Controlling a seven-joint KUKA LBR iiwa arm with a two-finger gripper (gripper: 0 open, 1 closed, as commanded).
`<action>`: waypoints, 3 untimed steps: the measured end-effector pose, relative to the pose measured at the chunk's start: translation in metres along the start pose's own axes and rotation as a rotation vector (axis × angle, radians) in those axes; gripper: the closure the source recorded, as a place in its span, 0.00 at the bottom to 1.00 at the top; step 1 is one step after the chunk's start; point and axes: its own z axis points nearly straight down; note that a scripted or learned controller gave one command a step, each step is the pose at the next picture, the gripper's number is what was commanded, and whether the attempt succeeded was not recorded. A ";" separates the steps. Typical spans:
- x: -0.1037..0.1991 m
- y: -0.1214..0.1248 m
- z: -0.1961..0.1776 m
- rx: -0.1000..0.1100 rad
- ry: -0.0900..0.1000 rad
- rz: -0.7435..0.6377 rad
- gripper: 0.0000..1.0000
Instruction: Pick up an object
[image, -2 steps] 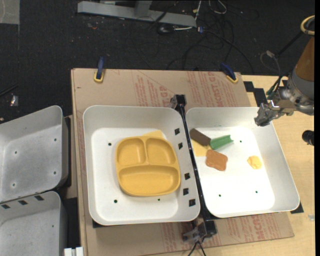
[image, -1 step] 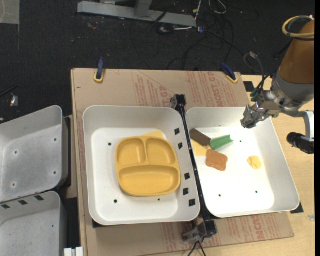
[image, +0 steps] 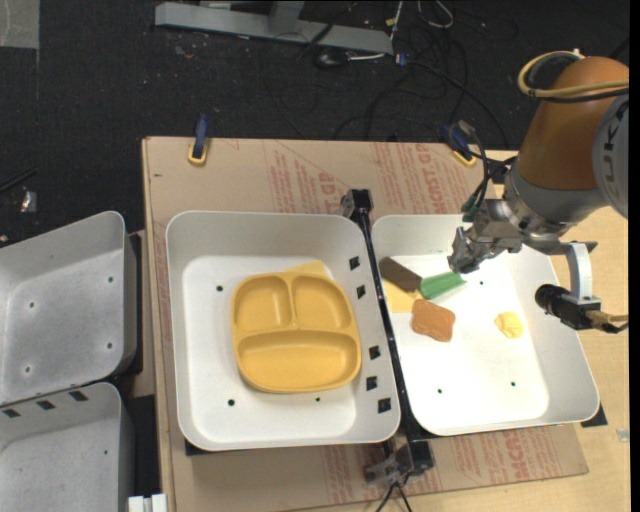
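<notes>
My gripper (image: 466, 260) hangs over the back of the right bin (image: 520, 395), reaching in from the right. Just below and to its left lies a green stick-shaped object (image: 442, 284), very close to the gripper tip; I cannot tell whether they touch. A dark brown block (image: 401, 272) rests on a pale yellow flat piece (image: 399, 299) near the bin's left wall. An orange-brown chunk (image: 433, 320) lies in front of the green object. To the right of it sits a small yellow piece (image: 509, 324).
The left bin (image: 200, 400) holds a yellow divided tray (image: 296, 332). A black divider with clips (image: 375, 300) runs between the two bins. White panels (image: 60, 300) lie off the bench at the left. The right bin's front half has free floor.
</notes>
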 end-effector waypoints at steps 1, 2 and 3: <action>0.062 -0.012 -0.001 -0.001 0.000 -0.002 1.00; 0.114 -0.027 0.012 0.000 0.000 -0.001 1.00; 0.172 -0.040 0.003 -0.002 0.001 -0.002 1.00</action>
